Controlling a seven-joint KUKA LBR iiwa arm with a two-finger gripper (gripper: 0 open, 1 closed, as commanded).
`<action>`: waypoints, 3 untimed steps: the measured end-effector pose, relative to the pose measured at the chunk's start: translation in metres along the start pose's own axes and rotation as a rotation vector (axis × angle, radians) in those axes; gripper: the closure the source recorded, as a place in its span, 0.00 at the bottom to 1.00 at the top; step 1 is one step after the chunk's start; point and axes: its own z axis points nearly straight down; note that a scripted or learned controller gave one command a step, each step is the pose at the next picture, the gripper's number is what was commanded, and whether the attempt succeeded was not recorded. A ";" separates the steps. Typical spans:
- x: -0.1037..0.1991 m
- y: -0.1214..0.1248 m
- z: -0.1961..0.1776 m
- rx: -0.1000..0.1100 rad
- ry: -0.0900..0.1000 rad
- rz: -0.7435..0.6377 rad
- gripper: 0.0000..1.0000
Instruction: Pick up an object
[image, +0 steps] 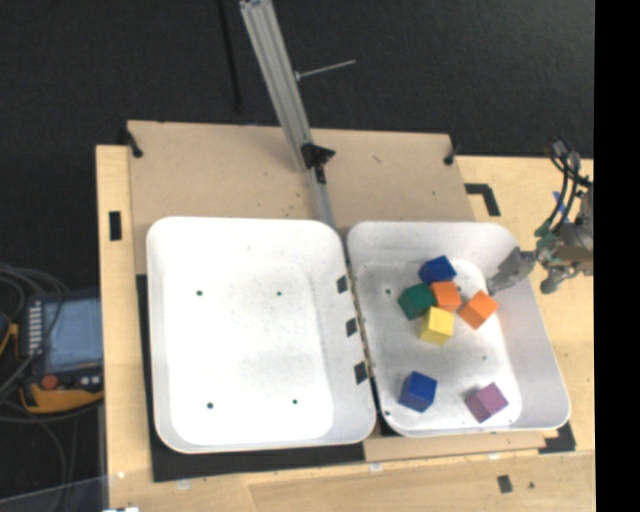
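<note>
Smooth white plastic bins (240, 330), matt pale wood bench (400, 150), perhaps wooden painted cubes (437, 325)

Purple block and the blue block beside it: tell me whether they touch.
Apart. The camera view shows bare white floor of the right bin between the purple block and the lower blue block.

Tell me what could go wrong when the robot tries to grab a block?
1. The green block, yellow block and small orange block sit packed together, so the gripper might bump the neighbours instead of gripping one.
2. The bigger orange block, nearest the gripper, looks turned cornerwise and could slip away when pinched.
</note>
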 end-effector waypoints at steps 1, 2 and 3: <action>0.000 0.000 0.000 0.000 0.000 0.001 0.00; -0.004 -0.010 0.054 0.005 -0.001 0.004 0.00; -0.006 -0.017 0.099 0.004 -0.001 0.004 0.00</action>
